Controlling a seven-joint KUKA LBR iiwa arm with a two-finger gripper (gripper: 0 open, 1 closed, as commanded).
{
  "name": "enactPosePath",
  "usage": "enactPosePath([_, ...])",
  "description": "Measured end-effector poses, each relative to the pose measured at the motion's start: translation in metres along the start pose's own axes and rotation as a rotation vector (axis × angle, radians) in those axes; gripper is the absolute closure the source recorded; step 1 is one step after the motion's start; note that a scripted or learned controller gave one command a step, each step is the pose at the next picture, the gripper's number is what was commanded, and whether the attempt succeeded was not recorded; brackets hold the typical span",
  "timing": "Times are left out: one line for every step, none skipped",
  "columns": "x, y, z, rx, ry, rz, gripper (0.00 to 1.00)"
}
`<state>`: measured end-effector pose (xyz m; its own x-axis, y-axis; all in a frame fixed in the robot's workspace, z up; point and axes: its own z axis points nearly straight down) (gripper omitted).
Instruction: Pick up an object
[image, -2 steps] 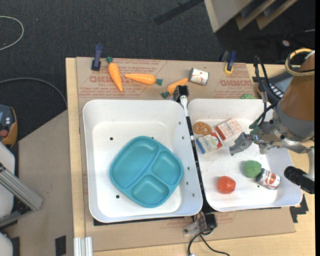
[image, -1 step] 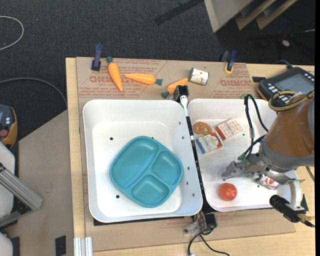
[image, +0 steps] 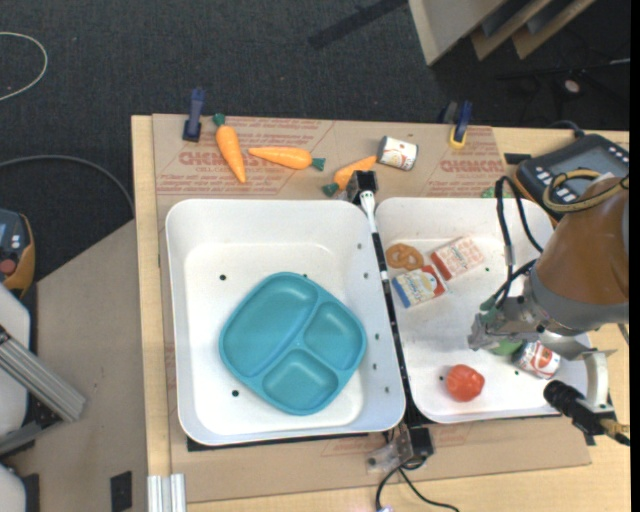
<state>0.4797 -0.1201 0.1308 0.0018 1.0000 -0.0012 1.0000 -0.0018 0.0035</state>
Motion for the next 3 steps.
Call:
enactPosePath([0.072,0.001,-0.057,-0.003,0.003,-0.01,1.0])
enactPosePath([0.151,0.001,-0.155,-0.008,0.005,-0.013,1.0])
enactPosePath([0.158,0.001,-0.214,-0.005,0.002,-0.004,1.0])
